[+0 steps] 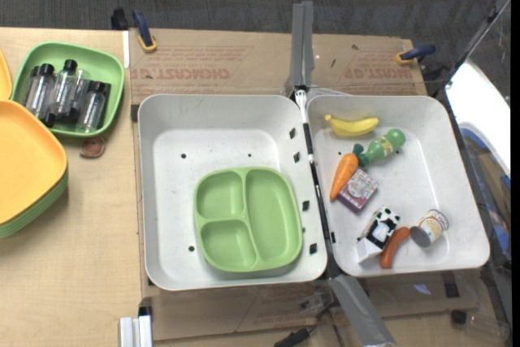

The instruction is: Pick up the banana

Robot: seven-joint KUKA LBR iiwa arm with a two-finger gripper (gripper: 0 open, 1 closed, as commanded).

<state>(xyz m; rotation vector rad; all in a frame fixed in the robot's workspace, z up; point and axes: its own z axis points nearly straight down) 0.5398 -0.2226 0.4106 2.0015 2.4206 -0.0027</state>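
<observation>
A yellow banana (353, 124) lies on its side near the back left of the right bin (455, 175). Just in front of it rest an orange carrot (343, 174) and a green bottle (382, 145).
The right bin also holds a small purple packet (357, 190), a black-and-white toy (380, 228), a red sausage (394, 245) and a small can (430, 227). A green divided plate (247, 219) sits in the left bin (162, 175). Orange plates (28, 175) and a green tray of bottles (69, 89) stand at the left.
</observation>
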